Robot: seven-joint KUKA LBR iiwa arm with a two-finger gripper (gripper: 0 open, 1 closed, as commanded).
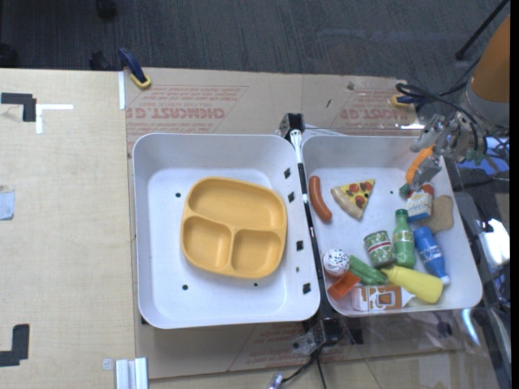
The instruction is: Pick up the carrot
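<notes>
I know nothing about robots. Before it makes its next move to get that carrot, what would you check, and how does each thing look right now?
1. Carrot located: ok. The carrot is at the far right of the right bin.
2. Gripper near the carrot: ok, it is right over it.
3. Carrot between the fingers: cannot tell, since the gripper covers part of it.
4. Carrot lifted off the bin: cannot tell from this slanted view.
5. Neighbours out of the way: not ok. A small carton and a cookie lie close below the carrot.
6. Yellow plate in the left bin: ok, far from the action.
</notes>
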